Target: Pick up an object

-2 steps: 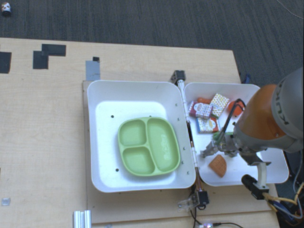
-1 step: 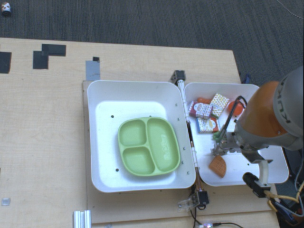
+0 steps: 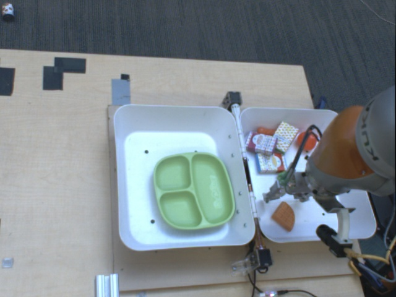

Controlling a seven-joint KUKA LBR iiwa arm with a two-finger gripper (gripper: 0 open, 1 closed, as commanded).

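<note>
Right now I am looking down on the pale wooden surface [image 3: 55,166] carrying two white bins side by side. The left bin [image 3: 133,184] is holding a light green divided plate [image 3: 193,190] with three compartments, sitting low and toward its right wall. The arm [image 3: 356,144] is reaching over the right bin [image 3: 365,218], its orange band covering much of that bin's middle. The gripper [image 3: 286,187] is hanging low over the bin floor, just above an orange-brown wedge-shaped object [image 3: 284,216] lying near the bin's front; I am seeing a gap between the two. Whether the gripper is spread or pressed together I cannot tell. Near the bin's far left corner, several small colourful packets [image 3: 270,146] are lying clustered together, touching each other.
</note>
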